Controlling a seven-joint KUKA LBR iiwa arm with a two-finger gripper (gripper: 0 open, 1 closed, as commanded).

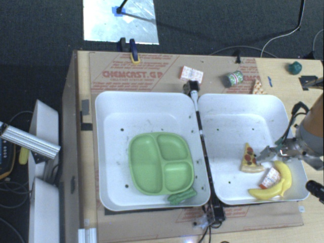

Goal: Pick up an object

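Gripper [264, 155] low in right bin [228, 110], jaws tip just beside pizza slice [248, 159]; jaw opening cannot be told. Banana [277, 184] lies nearby.

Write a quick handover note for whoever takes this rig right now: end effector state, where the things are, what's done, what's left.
End effector: low in the right bin, its tip at the pizza slice; the grip state is unclear and nothing is seen lifted.
Right bin: pizza slice, banana and a small red-and-white item against the banana, all in the near right corner.
Left bin: green divided plate with a green item at its near edge.
Done: the approach.
Left: grasp and lift.
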